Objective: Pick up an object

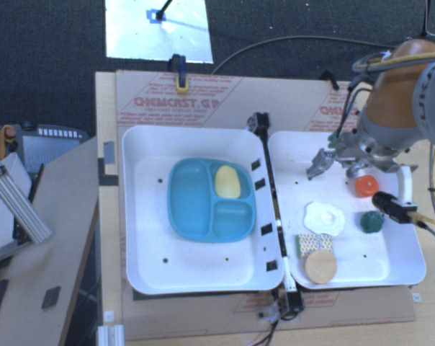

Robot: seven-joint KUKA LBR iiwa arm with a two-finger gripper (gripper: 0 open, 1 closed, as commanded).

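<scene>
Two shallow white bins sit side by side on the desk: the left bin (142,215) carries a blue divided plate (203,207) with a yellow piece (228,182) in its upper right compartment, and the right bin (405,262) carries the loose objects you can choose from. Near that bin's right edge lie an orange round object (366,187) and, just below it, a dark green object (371,222). Toward the bin's middle rests a white, egg-like piece (324,218); below it, near the front edge, a tan disc (320,267) lies against a small striped piece (306,245).

Step in hand, as judged from this view: the approach, with no object yet lifted. The arm (401,96) reaches over the far right corner of the right bin, and the gripper (325,163) hangs above the bin's upper middle floor, apart from every object. You see the fingers (317,169) slanting toward the left; how far they are parted you cannot tell from this angle, and nothing shows between them.

Next move, as a judgement: you would need to settle on one target, the white piece and the orange object being nearest, bring the gripper over it, and descend squarely. A dark block (392,206) on the arm's cabling hangs close to the green object, so watch for snagging there.
</scene>
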